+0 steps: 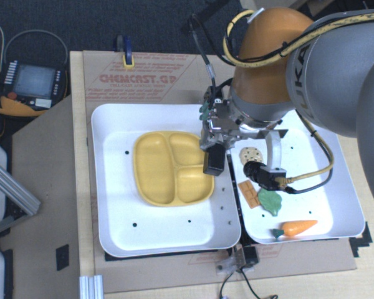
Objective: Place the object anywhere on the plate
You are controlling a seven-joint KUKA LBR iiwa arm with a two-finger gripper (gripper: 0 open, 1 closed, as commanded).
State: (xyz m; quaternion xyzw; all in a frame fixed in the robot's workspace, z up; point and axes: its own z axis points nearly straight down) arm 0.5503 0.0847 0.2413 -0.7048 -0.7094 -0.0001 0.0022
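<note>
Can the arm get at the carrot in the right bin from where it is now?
Probably yes. The carrot lies uncovered at the near edge of the right bin, apart from the green piece. The gripper hangs further left, by the yellow plate.

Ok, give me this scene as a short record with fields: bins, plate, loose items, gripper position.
left bin: holds the yellow divided plate, nothing visible on the plate
right bin: holds a carrot toy, a green piece, an orange-brown wafer and a pale dotted disc
gripper: over the seam between the bins, at the plate's right edge
grasp: cannot tell
</note>
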